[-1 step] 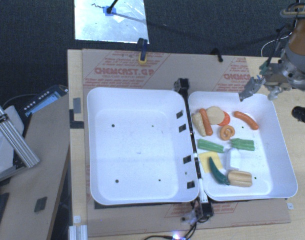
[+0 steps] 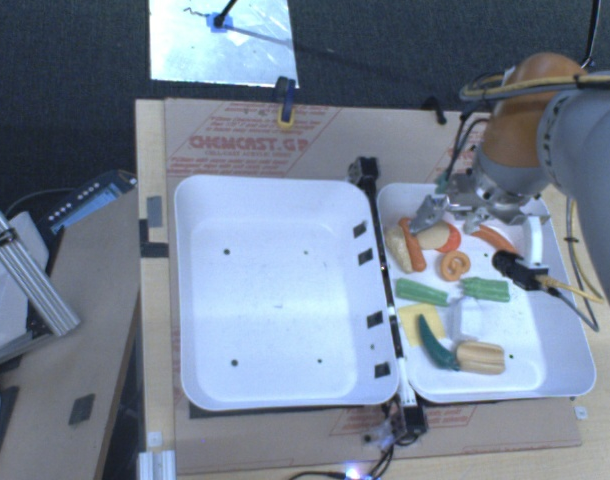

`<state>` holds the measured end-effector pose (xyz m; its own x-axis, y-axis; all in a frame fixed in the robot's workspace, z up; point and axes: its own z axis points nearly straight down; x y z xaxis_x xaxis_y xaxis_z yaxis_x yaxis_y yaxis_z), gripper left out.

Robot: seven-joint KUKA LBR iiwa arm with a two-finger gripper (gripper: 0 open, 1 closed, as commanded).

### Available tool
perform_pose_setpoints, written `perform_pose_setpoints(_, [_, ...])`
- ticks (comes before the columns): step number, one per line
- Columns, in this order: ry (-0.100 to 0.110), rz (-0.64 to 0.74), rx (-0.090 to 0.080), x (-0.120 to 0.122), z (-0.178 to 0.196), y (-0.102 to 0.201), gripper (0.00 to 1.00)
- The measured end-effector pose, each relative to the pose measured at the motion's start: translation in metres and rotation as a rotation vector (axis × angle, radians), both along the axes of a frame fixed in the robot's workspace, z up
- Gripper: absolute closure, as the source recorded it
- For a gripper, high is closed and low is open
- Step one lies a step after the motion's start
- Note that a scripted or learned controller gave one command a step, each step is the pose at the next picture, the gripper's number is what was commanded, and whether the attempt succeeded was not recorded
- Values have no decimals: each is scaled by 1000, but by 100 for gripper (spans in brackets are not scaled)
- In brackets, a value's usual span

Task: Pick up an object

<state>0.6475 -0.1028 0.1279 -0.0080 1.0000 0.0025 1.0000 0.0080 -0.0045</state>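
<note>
The right bin (image 2: 570, 353) holds several toy foods. An orange carrot (image 2: 412, 247) lies by its left wall, beside a red and white slice (image 2: 438, 236). An orange ring (image 2: 454, 265) and a red-orange piece (image 2: 496, 236) lie a little to the right. Two green pieces (image 2: 421, 291) (image 2: 485, 288), a yellow piece (image 2: 421, 320), a teal piece (image 2: 436, 345) and a tan roll (image 2: 480, 356) lie nearer the front. My gripper (image 2: 453, 213) hangs low over the bin's back part, just above the slice and the carrot. Nothing shows as held.
The left bin (image 2: 200, 208) is white with a few small dark marks. A black hinge strip (image 2: 380, 268) runs between the bins. A black cable piece (image 2: 515, 266) and a white part (image 2: 533, 236) hang from the arm over the right bin.
</note>
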Motion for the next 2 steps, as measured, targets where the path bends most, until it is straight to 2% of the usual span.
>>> perform_pose_setpoints(1, [-10,-3,-3,2,19,-3,100])
perform_pose_setpoints(2, [-27,-1,-5,24,248,14,100])
